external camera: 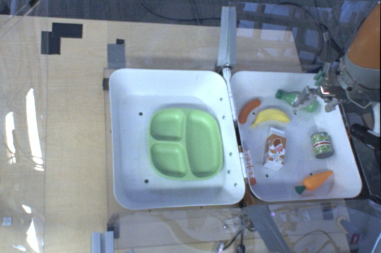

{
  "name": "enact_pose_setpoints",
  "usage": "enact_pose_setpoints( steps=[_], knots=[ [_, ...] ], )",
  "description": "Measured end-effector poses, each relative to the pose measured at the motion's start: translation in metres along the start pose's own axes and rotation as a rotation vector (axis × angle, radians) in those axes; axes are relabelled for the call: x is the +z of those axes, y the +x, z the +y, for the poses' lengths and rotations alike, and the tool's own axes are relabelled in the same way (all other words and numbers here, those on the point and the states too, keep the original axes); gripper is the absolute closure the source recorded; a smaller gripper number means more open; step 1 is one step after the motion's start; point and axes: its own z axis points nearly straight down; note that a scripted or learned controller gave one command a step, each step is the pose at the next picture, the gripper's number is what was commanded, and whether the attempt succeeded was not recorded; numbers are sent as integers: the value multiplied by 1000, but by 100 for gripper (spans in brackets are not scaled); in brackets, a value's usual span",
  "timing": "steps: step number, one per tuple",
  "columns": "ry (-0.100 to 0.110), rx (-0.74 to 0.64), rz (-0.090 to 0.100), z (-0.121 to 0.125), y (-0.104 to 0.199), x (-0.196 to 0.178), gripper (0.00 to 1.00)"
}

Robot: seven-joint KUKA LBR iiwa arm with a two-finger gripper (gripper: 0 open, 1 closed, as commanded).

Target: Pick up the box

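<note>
The box (275,150) is a small carton with a red, brown and white print, lying flat near the middle of the right bin (351,186). My gripper (309,101) hovers over the far part of that bin, above and to the right of the box and well apart from it. Its metal fingers point left toward a green bottle (286,95). Nothing shows between them.
In the right bin lie a red sausage (249,109), a yellow banana (269,116), a green-labelled can (321,144) and an orange carrot (315,181). The left bin (125,127) holds a green divided tray (184,143). A metal divider (227,37) stands behind the bins.
</note>
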Motion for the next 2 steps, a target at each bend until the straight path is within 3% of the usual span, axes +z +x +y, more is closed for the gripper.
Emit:
enact_pose_setpoints(
  steps=[1, 2],
  knots=[
    [-5, 78, -1, 56, 49, 115, 0],
    [-8, -58, 0, 19, 78, 113, 0]
  ],
)
